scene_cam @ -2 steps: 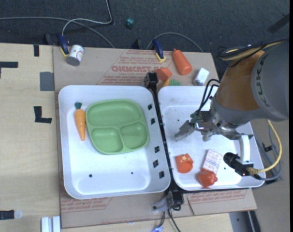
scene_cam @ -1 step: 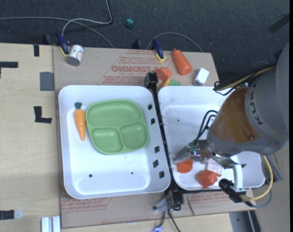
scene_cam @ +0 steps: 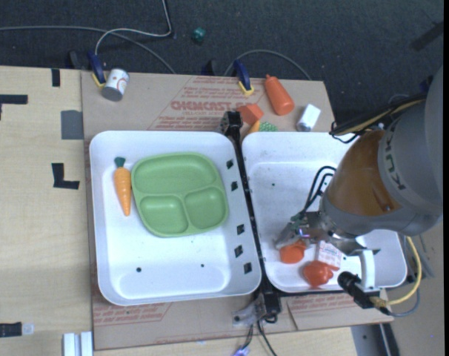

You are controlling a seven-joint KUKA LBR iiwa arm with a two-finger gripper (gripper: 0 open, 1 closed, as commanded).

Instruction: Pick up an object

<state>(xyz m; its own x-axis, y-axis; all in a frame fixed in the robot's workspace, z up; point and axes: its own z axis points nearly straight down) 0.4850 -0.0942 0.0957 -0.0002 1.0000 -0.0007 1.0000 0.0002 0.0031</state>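
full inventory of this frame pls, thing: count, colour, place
bins: 2, white, side by side on the bench
plate: 1, green, three compartments, left bin
toy carrot: 1, orange with green top, left bin, beside the plate
small objects: 2, orange-red, right bin, near its front edge
bottle-shaped toy: 1, orange, on the cardboard behind the right bin
small can: 1, white, on the cardboard behind the left bin
arm: 1, grey with orange band, over the right bin
gripper: 1, low in the right bin

"CHEMCAST" in red on cardboard sheet [scene_cam: 198, 104]; "KU…" on arm [scene_cam: 399, 170].
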